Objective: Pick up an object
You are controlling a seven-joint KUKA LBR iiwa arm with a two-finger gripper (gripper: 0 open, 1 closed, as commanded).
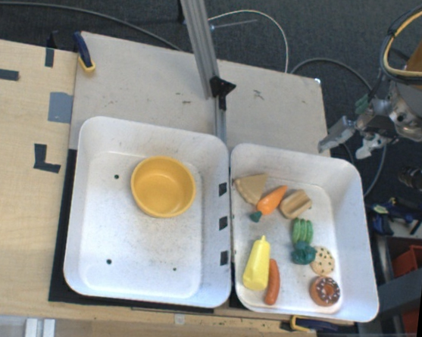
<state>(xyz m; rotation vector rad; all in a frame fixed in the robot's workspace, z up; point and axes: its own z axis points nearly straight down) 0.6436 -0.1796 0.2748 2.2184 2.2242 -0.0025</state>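
My gripper (349, 142) hangs open beyond the far right corner of the right bin (351, 181), with nothing between its fingers. In that bin lie a tan bread wedge (251, 186), an orange carrot (270, 200), a brown bread roll (295, 203), a green pepper (302, 231), a teal broccoli piece (303, 253), a cookie (323, 260), a chocolate donut (325, 291), a yellow bottle (257, 263) and a red sausage (272, 282). A yellow bowl (163, 187) stands in the left bin (91, 210).
A slanted grey metal pole (204, 37) crosses the bench behind the bins and ends at a black clamp (221, 87). Cables loop over the dark floor at the back. A yellow-handled clamp (84, 52) sits at the bench's far left corner.
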